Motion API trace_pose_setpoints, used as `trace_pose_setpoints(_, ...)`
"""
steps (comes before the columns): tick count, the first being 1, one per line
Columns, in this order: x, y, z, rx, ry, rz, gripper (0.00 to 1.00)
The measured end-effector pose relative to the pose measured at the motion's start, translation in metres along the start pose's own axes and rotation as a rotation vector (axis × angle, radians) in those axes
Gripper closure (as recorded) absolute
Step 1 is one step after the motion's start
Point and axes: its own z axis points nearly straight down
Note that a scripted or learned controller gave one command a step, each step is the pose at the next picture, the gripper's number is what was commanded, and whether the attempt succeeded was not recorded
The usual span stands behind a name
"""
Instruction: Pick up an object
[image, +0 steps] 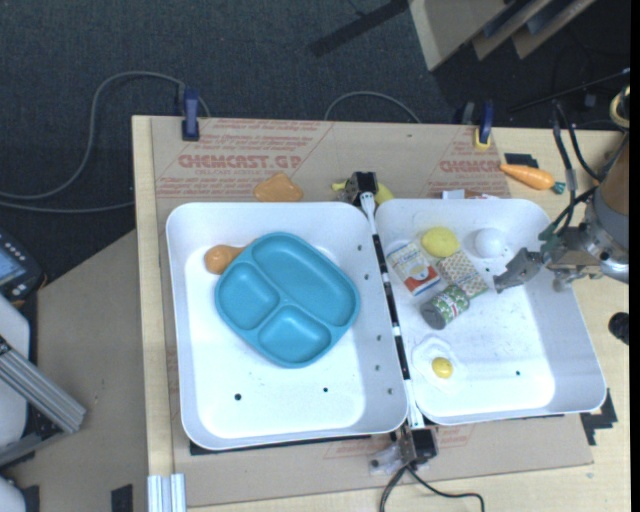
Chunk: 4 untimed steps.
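My gripper (531, 282) hangs over the right side of the right bin (560, 395), open, with nothing between its fingers. Its left finger (515, 270) points toward a cluster of items in the bin's far left part. That cluster holds a yellow lemon (438, 241), a white ball (488, 242), a small carton (413, 267), a checkered packet (461, 270) and a green-labelled can (446, 305). The nearest things to the finger are the white ball and the packet. A toy fried egg (437, 362) lies nearer the front.
The left bin (270, 410) holds a blue divided plate (287, 298) and an orange piece (218, 258) beside it. On the bench behind the bins lie a toy carrot (530, 178), an orange lump (277, 188) and a yellow-black item (361, 186). Cables hang at far right.
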Motion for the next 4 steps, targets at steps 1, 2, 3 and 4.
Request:
trace_pose_setpoints(1, 0.056, 0.035, 0.090, 0.006, 0.004, -0.006, 0.00)
trace_pose_setpoints(2, 0.051, 0.073, 0.129, -0.002, 0.000, -0.001, 0.00)
trace_pose_setpoints(3, 0.065, 0.143, 0.126, -0.014, -0.005, -0.002, 0.00)
trace_pose_setpoints(4, 0.066, 0.141, 0.117, -0.013, -0.003, -0.002, 1.00)
